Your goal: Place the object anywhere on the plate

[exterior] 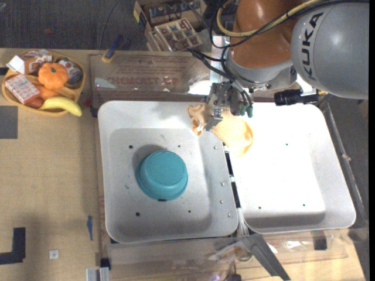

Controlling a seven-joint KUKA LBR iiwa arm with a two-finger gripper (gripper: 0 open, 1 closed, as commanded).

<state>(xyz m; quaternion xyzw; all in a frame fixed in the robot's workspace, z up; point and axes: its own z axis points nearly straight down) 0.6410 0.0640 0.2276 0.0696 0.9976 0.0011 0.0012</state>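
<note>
A round teal plate lies in the middle of the left bin. A floppy tan-yellow object hangs over the seam between the two bins, near their far edge. My gripper points down into that object, with tan material showing on both sides of its dark fingers. It is shut on the object. The gripper is up and to the right of the plate, well apart from it.
The right bin sits beside the left one, and the arm's grey and orange body looms over its far edge. A bowl of toy food stands on the bench at far left. A clear box lies behind the left bin.
</note>
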